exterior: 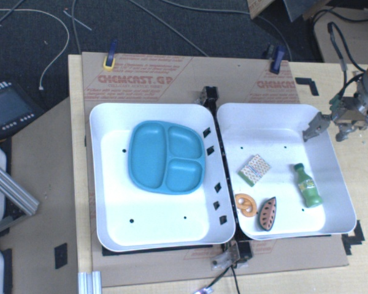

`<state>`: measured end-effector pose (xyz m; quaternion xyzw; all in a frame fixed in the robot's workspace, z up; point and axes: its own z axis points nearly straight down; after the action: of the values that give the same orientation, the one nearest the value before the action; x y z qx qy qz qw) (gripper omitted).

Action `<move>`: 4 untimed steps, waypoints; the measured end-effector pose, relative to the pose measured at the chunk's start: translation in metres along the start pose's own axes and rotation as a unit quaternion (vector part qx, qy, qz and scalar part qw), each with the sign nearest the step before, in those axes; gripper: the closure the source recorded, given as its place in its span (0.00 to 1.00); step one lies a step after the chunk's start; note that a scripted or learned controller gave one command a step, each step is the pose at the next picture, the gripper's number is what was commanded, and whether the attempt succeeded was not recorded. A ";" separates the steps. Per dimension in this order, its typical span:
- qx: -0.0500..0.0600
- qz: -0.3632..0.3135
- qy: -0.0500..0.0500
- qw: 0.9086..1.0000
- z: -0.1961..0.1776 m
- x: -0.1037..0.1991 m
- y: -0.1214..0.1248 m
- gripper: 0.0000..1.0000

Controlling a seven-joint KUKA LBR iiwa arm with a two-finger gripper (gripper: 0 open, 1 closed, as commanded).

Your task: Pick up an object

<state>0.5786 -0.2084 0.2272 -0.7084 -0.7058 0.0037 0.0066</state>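
In the right bin (pixel 276 118) lie a small checkered packet (pixel 255 169), a green bottle (pixel 307 186), a pretzel (pixel 245 204) and a watermelon slice (pixel 267 213). The gripper (pixel 329 129) hangs over the bin's upper right rim, well above and to the right of these objects. Its two fingers are spread apart with nothing between them. One fingertip (pixel 313 129) points toward the bin's inside.
The left bin (pixel 110 213) holds a blue divided plate (pixel 166 157). A row of black clips runs down the wall between the bins (pixel 214 164). Clamps and cardboard sit at the bench's far edge; cables lie on the floor beyond.
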 end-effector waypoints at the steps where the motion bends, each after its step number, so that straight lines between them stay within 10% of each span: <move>1: -0.007 -0.002 -0.002 1.000 -0.008 0.001 0.003 0.00; 4: -0.005 -0.002 -0.001 1.000 0.145 0.006 0.008 0.00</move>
<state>0.5849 -0.2014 0.0824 -0.7069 -0.7073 0.0010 0.0026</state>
